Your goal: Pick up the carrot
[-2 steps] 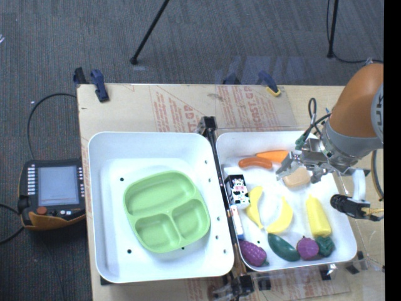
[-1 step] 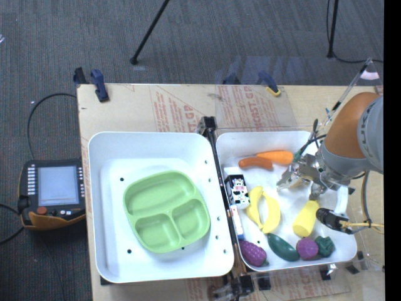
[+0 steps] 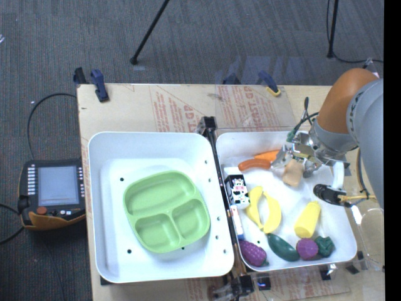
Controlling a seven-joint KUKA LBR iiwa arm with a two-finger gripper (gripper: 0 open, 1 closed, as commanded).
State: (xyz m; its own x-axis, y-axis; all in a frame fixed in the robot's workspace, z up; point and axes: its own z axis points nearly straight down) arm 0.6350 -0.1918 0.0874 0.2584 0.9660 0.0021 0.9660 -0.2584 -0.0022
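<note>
The orange carrot [image 3: 260, 161] lies in the upper left part of the right bin [image 3: 348, 243], its tip pointing left. My gripper [image 3: 296, 158] hangs low over the bin just to the right of the carrot's thick end, close to it. A beige lump [image 3: 292, 176] sits directly below the gripper. I see nothing held in the gripper.
The right bin also holds a cow-print carton [image 3: 237, 190], a banana [image 3: 265, 209], a yellow piece [image 3: 307, 219], purple grapes [image 3: 253, 253], a dark green vegetable [image 3: 283, 248] and broccoli [image 3: 324, 246]. A green divided plate [image 3: 166, 211] lies in the left bin [image 3: 103, 168].
</note>
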